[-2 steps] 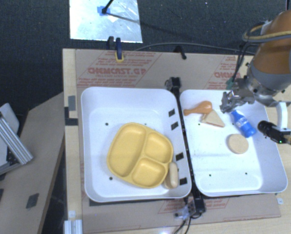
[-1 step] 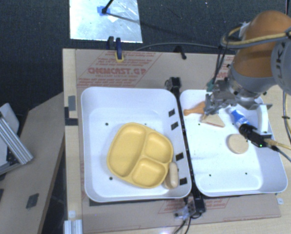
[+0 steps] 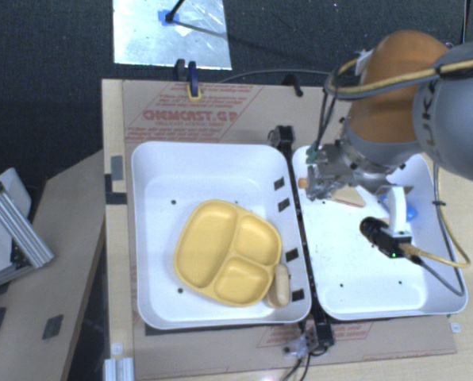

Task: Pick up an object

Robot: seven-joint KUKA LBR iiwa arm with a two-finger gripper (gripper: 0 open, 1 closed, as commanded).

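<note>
My gripper (image 3: 319, 184) hangs low over the far left part of the right bin (image 3: 363, 292), close to the wall between the two bins. Just to its right a tan wedge-shaped piece (image 3: 351, 200) lies on the bin floor, partly under the wrist. A white and blue object (image 3: 403, 210) lies further right, partly hidden by the arm. In the left bin (image 3: 157, 173) a yellow divided plate (image 3: 227, 251) lies flat, with a small beige rounded object (image 3: 280, 285) against its right front corner.
A tiny orange bit (image 3: 302, 183) shows at the right bin's left wall beside the gripper. The arm's orange band and grey body (image 3: 403, 86) cover the right bin's far side. Black clips (image 3: 282, 136) sit along the divider.
</note>
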